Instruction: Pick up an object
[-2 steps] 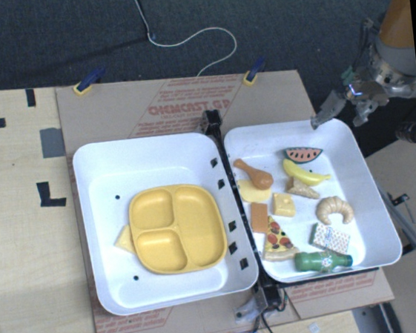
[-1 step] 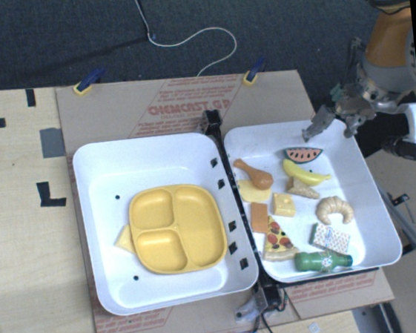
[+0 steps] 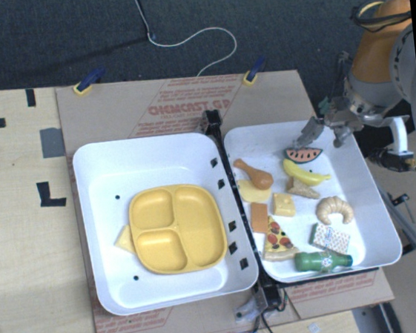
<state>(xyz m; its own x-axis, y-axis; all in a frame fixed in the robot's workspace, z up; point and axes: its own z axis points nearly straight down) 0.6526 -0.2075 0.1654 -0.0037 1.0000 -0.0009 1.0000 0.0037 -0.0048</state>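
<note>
We see the arm (image 3: 378, 53) coming in from the upper right of the frame, and its gripper (image 3: 324, 134) hangs over the upper edge of the right bin (image 3: 373, 203). Its two fingers stand wide apart, and nothing is between them. One fingertip is just above the watermelon slice (image 3: 305, 154), which lies in the upper part of this bin.

Below the slice lies a banana (image 3: 306, 174), and to its left a chicken drumstick (image 3: 254, 172). In the middle of the bin we find a small cheese wedge (image 3: 284, 205) and an orange flat piece (image 3: 259, 217). A croissant (image 3: 334, 209) lies more to the right. In the lower part there are a pizza slice (image 3: 277, 240), a small patterned packet (image 3: 331, 239) and a green bottle (image 3: 321, 262), which lies on its side near the lower rim.

The left bin (image 3: 97, 212) holds a yellow divided plate (image 3: 178, 228) in the centre, with three compartments. A white cable (image 3: 194, 40) lies on the dark floor at the top of the frame.
</note>
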